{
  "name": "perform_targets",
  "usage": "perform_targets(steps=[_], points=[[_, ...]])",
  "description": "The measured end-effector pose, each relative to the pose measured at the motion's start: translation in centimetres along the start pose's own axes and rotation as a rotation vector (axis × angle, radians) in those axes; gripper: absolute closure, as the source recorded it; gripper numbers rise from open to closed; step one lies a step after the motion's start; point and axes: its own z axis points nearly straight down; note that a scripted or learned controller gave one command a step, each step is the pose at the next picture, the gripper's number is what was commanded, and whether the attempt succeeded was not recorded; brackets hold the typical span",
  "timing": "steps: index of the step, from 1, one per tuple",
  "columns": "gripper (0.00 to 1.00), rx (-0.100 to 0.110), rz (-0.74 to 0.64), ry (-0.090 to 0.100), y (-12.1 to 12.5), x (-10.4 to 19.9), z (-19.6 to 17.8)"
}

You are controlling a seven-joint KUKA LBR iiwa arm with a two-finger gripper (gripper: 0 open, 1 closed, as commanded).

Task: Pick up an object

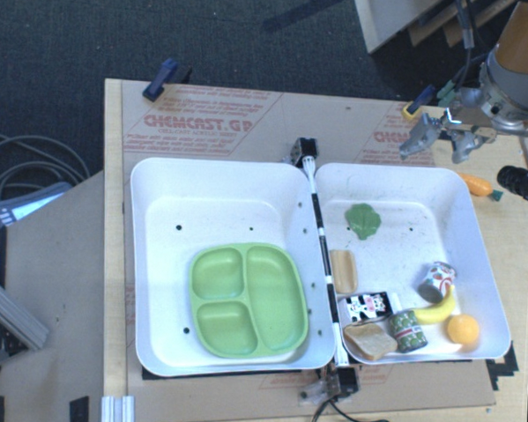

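The gripper (442, 136) hangs above the bench beyond the far rim of the right bin (482, 252), with its 2 fingers spread apart and nothing between them. The right bin holds a green leaf (363, 220), a tan block (344, 272), a black-and-white card (367, 305), a bread slice (369, 342), a can (407, 330), a banana (439, 309) and an orange (462, 331). The left bin (159, 200) holds a green 3-compartment tray (246, 298).

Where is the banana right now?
The banana lies in the right bin, near its front right corner, between the orange and a small green can.
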Motion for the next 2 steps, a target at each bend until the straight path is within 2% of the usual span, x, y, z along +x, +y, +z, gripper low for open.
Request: perform_targets(steps=[1,2], points=[[0.00,0.005,0.002,0.000,-3.1,2.5,20.5],[0.00,0.004,0.002,-0.001,-0.1,0.4,20.5]])
